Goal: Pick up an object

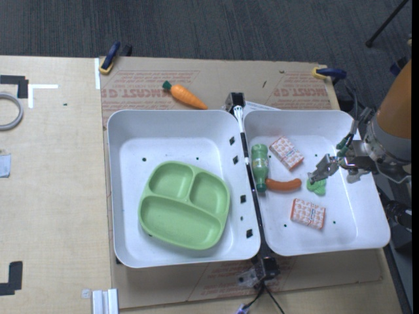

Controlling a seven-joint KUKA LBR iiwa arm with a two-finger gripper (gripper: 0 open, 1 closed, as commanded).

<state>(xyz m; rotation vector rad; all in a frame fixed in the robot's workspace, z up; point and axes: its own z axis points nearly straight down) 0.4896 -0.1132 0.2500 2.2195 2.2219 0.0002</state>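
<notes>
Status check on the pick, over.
End effector low in right bin, beside small green piece. Nothing seen held. Sausage and green bottle close by on its left.

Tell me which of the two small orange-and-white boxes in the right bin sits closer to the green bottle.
The upper orange-and-white box, just right of the green bottle's cap end. The other box lies lower in the right bin, beyond the red sausage.

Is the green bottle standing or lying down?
Lying down. The green bottle lies on its side on the floor of the right bin, close to the wall shared with the left bin, its length running toward the sausage.
</notes>
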